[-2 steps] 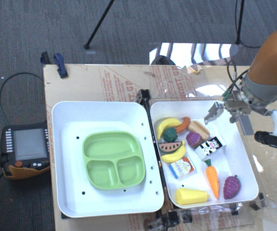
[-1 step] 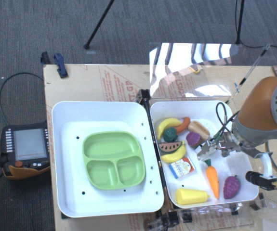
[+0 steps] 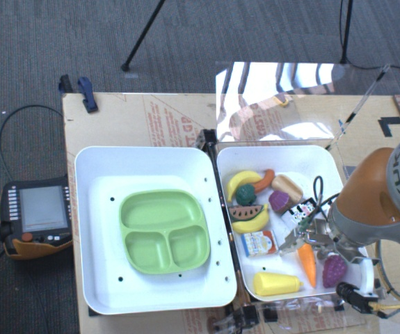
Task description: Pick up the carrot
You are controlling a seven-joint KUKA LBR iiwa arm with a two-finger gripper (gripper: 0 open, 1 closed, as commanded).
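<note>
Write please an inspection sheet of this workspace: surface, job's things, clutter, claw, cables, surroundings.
Surface: a cardboard-topped bench bears a left bin and a right bin.
Job's things: the carrot lies in the right bin, near its front, beside a purple fruit.
Clutter: bananas, a watermelon slice, a small carton, a yellow wedge; a green plate in the left bin.
Claw: the claw is just above the carrot; finger state unclear.
Cables: a black cable on the floor at left.
Surroundings: a handheld controller, tripod legs, grey carpet.

Looks like a robotics lab. There's a teach pendant sitting on grey carpet, tripod legs behind, and a cardboard-topped bench.
</note>
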